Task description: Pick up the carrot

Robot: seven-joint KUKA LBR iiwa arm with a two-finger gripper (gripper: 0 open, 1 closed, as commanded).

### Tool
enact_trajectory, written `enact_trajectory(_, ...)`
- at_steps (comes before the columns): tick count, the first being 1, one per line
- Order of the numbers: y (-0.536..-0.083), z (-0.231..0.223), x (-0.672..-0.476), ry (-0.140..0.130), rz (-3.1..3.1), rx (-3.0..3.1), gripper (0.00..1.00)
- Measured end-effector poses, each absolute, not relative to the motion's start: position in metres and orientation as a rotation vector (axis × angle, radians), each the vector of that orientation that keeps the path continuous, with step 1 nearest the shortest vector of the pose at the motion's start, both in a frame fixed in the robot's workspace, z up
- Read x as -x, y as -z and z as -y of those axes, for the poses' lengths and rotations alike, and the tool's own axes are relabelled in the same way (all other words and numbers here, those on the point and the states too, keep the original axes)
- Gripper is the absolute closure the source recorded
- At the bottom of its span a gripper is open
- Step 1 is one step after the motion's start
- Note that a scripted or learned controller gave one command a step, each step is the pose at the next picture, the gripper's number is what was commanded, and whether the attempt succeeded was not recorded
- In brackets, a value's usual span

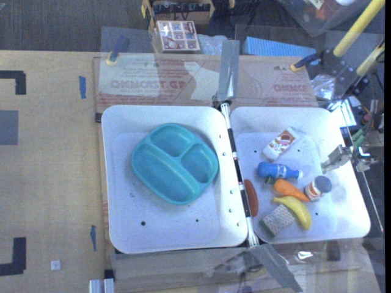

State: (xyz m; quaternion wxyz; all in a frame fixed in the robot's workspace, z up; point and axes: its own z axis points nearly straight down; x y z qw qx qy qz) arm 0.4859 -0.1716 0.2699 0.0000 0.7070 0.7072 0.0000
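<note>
Starting nearest you in the right bin (348, 221), you see a green-grey sponge (277, 220) and a banana (295, 210). Just behind the banana and touching it lies the carrot (291, 190), with a blue bottle (278, 172) beyond it and a small can (316, 188) to its right. Farther back rests a white packet (280, 144). Your claw (338, 157) hangs over the bin's right side; whether it is apart or together, you cannot tell. A teal divided plate (175, 162) sits in the left bin (122, 133).

No legible text: the cardboard sheets (160, 84) behind the bins carry reddish lettering, mirrored and blurred, and the small carton's (280, 144) label is too small to read.
</note>
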Motion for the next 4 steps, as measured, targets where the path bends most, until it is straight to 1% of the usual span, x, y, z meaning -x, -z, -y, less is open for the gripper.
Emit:
enact_trajectory(1,-0.177,0.136,-0.527,-0.001,-2.813,-1.4,0.0)
enact_trajectory(2,-0.088,0.134,-0.534,-0.004,-2.898,-1.185,0.0)
enact_trajectory(3,-0.098,0.135,-0.535,-0.006,-2.895,-1.187,1.0)
enact_trajectory(4,-0.185,0.084,-0.572,-0.001,-2.838,-1.344,1.0)
